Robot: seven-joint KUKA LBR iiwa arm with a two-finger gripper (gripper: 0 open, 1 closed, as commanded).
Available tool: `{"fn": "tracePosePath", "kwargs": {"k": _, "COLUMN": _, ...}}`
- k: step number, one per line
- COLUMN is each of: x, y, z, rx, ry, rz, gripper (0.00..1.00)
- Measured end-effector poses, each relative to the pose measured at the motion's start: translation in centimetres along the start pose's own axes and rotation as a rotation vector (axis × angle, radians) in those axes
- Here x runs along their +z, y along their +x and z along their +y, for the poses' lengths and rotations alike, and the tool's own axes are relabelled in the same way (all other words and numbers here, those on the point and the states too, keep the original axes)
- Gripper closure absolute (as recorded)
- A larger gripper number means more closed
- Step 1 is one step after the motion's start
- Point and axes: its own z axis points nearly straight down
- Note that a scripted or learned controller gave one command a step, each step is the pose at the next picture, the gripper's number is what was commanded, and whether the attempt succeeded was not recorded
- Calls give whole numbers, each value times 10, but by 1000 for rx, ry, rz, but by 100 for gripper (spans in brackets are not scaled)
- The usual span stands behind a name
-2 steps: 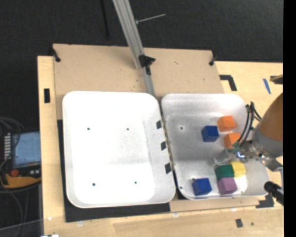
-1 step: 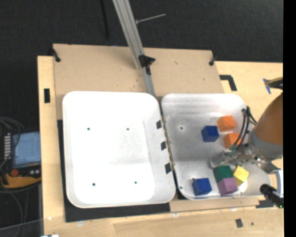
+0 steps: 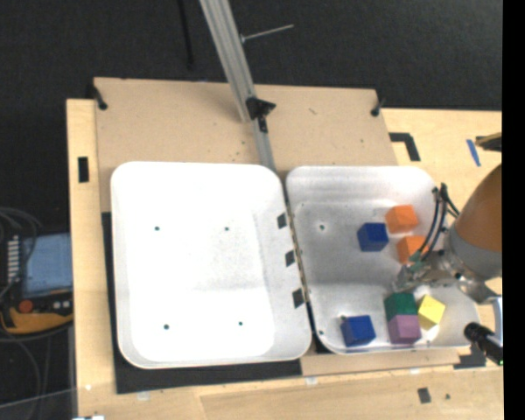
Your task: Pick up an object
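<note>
The right bin [image 3: 332, 191] holds several small blocks. A blue block [image 3: 373, 236] lies near its middle, with an orange block [image 3: 402, 218] just right of it and a second orange block [image 3: 409, 248] below that. Along the front edge sit another blue block [image 3: 358, 329], a purple block [image 3: 404, 327], a green block [image 3: 401, 304] and a yellow block [image 3: 431, 311]. My gripper [image 3: 417, 274] reaches in from the right and hangs low between the lower orange block and the green one. The wrist and cables hide its tip.
The left bin [image 3: 201, 261] lies beside the right one, with small clips on the shared edge. A slanted metal rail [image 3: 232, 51] rises behind the bins. The arm's orange band [image 3: 483, 221] overhangs the right bin's right rim.
</note>
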Motion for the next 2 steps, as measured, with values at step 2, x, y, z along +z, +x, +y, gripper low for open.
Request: {"fn": "tracePosePath", "kwargs": {"k": 2, "x": -112, "y": 0, "z": 1, "rx": -17, "ry": 5, "rz": 2, "gripper": 100}}
